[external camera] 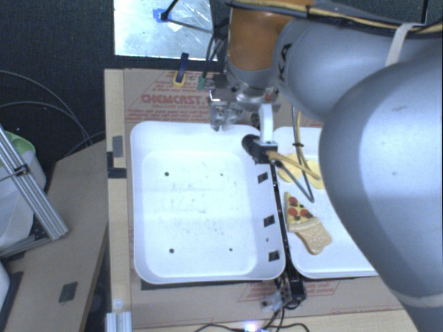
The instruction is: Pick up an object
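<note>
The fingers (220, 122) hang at the far rim of the left bin (149, 254), near the divide between the two white bins; whether they are open or closed cannot be told, and nothing shows between them. To their right and nearer the camera, in the right bin (339, 265), lie two things: one pizza slice toy (306, 225) with red toppings, and one yellow banana-like piece (309, 169), partly hidden by the arm (360, 116). Both bins sit on one cardboard-covered surface (159, 97)

Two white bins (149, 206); a tan pizza slice (306, 225) with red spots; a grey arm (360, 81) with an orange band (259, 30).
</note>
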